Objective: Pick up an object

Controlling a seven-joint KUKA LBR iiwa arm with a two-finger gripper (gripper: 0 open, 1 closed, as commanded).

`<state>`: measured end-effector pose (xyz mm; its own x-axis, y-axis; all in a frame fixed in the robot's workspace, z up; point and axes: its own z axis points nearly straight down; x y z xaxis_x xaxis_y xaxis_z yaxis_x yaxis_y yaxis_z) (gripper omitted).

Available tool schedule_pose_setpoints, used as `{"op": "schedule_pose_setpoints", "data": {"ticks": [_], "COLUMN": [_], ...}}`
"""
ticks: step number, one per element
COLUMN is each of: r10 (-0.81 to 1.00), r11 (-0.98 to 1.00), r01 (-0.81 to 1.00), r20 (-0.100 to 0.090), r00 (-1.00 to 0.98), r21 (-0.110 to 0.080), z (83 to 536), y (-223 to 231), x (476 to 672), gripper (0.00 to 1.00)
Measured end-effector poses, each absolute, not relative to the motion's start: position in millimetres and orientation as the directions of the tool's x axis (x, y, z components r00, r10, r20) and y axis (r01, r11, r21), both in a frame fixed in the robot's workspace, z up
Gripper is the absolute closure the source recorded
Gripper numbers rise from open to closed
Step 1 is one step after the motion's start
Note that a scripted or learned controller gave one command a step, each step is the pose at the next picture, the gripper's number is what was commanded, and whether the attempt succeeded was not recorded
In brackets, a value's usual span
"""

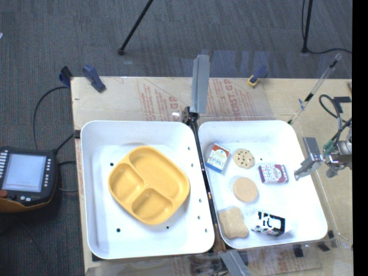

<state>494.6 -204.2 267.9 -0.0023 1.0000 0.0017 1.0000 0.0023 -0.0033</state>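
Six small items lie spaced apart in the right bin [299, 135], easy pickings, while the tool [307, 164] hangs at its rim, grip state unclear.

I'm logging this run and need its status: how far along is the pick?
Nothing looks picked yet. The claw sits at the right bin's right edge, with no item seen between its parts. The cookie, purple packet and round tan disc all lie in that bin. Reaching in, grasping and lifting remain.
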Motion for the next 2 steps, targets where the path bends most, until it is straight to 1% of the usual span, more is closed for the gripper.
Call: {"op": "schedule_pose_setpoints", "data": {"ticks": [1,2], "r10": [0.968,0.970], "r11": [0.250,0.241], "r01": [0.968,0.970], "r20": [0.005,0.005], "r00": [-0.250,-0.241], "r21": [-0.006,-0.004], "z": [86.7,97.4], "y": [-164.2,-166.8], "x": [498.4,498.5], "gripper": [0.00,1.00]}}
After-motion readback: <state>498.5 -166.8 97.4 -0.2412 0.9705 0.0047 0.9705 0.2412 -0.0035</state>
